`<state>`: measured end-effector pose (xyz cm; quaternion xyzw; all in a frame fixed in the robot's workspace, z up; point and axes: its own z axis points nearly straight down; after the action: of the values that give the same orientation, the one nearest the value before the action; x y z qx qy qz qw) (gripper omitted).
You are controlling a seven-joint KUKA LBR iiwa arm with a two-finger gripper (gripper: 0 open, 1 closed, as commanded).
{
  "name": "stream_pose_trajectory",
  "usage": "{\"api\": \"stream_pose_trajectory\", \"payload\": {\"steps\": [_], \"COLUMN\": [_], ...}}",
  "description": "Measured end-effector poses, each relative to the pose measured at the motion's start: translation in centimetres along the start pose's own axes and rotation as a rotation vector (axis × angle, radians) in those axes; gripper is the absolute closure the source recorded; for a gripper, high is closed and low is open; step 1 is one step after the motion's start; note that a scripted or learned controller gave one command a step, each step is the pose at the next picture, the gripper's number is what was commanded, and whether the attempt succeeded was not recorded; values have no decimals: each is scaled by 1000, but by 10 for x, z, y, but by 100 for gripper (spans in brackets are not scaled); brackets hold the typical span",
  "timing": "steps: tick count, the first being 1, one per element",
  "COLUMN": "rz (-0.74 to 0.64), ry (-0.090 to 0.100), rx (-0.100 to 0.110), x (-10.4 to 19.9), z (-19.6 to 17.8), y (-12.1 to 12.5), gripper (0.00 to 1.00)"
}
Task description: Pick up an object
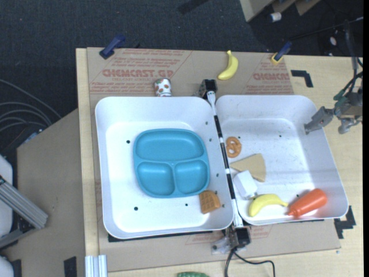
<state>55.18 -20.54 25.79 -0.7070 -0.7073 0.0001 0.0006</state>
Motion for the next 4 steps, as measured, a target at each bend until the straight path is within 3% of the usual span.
{"api": "stream_pose_trajectory", "payload": {"steps": [1, 2, 3, 4], "rz": [0, 0, 0, 0], "ry": [1, -2, -1, -2], "rx": [2, -3, -3, -3], "x": [42, 102, 102, 75], "z": [144, 173, 163, -20], "y": [-9, 42, 42, 35], "gripper": [0, 0, 100, 100]}}
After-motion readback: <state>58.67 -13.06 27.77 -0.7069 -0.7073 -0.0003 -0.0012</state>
